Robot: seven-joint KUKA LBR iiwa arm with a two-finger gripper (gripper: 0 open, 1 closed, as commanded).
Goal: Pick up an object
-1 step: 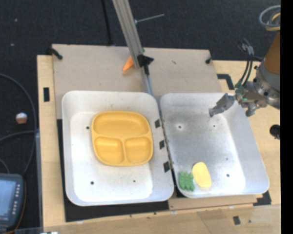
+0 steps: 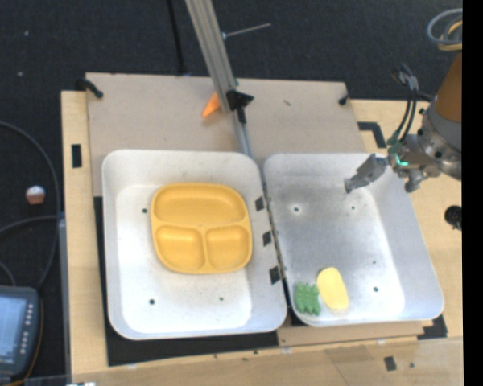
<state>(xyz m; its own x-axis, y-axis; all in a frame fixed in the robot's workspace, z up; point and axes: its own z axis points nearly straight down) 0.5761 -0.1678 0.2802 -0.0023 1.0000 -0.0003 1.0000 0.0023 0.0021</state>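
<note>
I have the claw (image 2: pixel 384 170) hanging over the far right edge of the right bin (image 2: pixel 402 240); I cannot tell its state. Nothing is picked yet. The yellow lemon-like piece (image 2: pixel 332 289) and green toy (image 2: pixel 307 298) lie touching at the near-left corner, so I must travel there and descend.

The wooden bench (image 2: pixel 76 215) carries a tan board (image 2: pixel 161 115) at the back, with a small orange scrap (image 2: pixel 212 105) lying on it, and two shallow white bins side by side in front, the left bin (image 2: pixel 129 296) touching the right bin (image 2: pixel 402 256) along their shared edge.
</note>
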